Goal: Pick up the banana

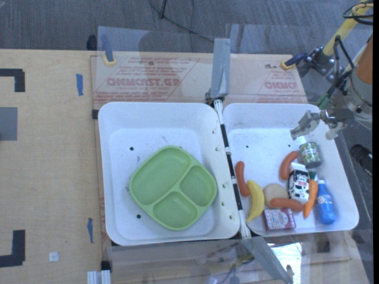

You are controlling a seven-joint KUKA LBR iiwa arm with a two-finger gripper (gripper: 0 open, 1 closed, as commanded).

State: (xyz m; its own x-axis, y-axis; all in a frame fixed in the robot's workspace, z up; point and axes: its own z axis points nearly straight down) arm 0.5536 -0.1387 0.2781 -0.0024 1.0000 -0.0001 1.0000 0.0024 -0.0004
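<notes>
The yellow banana (pixel 256 200) lies in the right bin (pixel 260 132), near its front left corner, curving along the bin's left wall. My gripper (pixel 315 127) hangs over the bin's far right part, well away from the banana and just above a small can (pixel 309 154). Its fingers (pixel 300 125) stand open with nothing between them.
A red sausage (pixel 240 177) lies beside the banana, with a beige round thing (pixel 273 192) and a pink box (pixel 278 219) on its right. Further right are two more sausages, a milk carton (pixel 299 185), a carrot (pixel 311 197) and a blue bottle (pixel 325 204). A green divided plate (pixel 173 187) sits in the left bin (pixel 118 135).
</notes>
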